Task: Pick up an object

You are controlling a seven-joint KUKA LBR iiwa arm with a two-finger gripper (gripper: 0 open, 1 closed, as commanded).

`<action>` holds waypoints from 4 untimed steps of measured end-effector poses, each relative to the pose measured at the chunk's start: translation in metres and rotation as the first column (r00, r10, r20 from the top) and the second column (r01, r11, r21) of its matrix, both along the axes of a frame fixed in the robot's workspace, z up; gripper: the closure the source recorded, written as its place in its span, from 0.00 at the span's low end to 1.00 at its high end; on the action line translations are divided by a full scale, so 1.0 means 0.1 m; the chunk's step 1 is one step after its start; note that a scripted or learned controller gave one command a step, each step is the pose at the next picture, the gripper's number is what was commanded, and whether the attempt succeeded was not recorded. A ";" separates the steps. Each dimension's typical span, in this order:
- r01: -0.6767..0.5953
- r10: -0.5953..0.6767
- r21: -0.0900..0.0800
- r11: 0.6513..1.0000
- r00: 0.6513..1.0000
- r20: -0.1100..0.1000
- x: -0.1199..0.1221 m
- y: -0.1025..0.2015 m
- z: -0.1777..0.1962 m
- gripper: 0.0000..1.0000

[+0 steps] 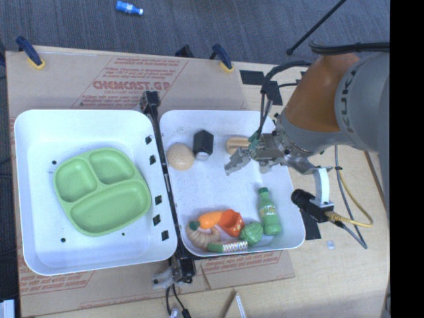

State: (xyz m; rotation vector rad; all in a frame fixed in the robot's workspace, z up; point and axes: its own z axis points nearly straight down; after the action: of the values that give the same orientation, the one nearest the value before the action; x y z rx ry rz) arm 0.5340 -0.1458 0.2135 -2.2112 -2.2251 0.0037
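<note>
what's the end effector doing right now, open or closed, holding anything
End effector: open, nothing between its fingers, over the right bin near the tan wooden piece.

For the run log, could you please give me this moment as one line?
end effector: above right bin, nothing between fingers | nearest: wooden piece, black cylinder | left bin: green tray

Robotics lab setup: industrial arm point(338, 98) over cardboard-covered worktop point(132, 78), sheet held by blue spring clamps point(30, 52), two white bins point(26, 177), loose cables point(351, 211), grey carpet floor point(79, 18).
</note>
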 end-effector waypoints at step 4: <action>-0.013 0.013 -0.001 1.000 0.999 0.030 -0.47 -0.59 -1.16 0.00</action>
State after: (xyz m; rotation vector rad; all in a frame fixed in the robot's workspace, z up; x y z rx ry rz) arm 0.4870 -0.2051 0.0975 -2.2124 -2.2549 -0.0292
